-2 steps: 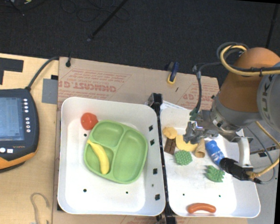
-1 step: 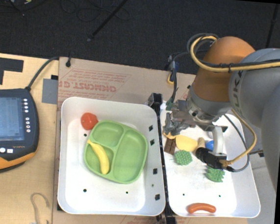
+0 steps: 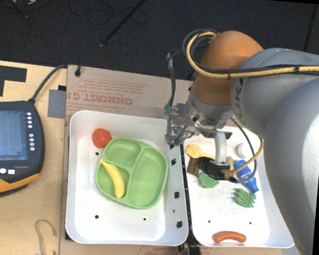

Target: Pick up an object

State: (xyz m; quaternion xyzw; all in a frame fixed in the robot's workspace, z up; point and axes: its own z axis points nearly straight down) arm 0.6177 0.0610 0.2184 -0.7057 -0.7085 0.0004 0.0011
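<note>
A red tomato (image 3: 100, 137) and a green plate (image 3: 143, 178) holding a banana (image 3: 113, 179) sit in the left bin (image 3: 78, 211); the gripper (image 3: 177, 132) hangs over the divide between the bins, grip unclear; green toys (image 3: 208, 181), a blue item (image 3: 246, 177) and a sausage (image 3: 230, 237) lie in the right bin (image 3: 273, 233).

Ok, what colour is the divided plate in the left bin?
Light green; the divided plate shows best in the camera view, with a banana on it.

Handheld control pendant (image 3: 6, 143) left of the bins, brown cardboard (image 3: 112, 94) beneath, black cables (image 3: 92, 5) behind
</note>
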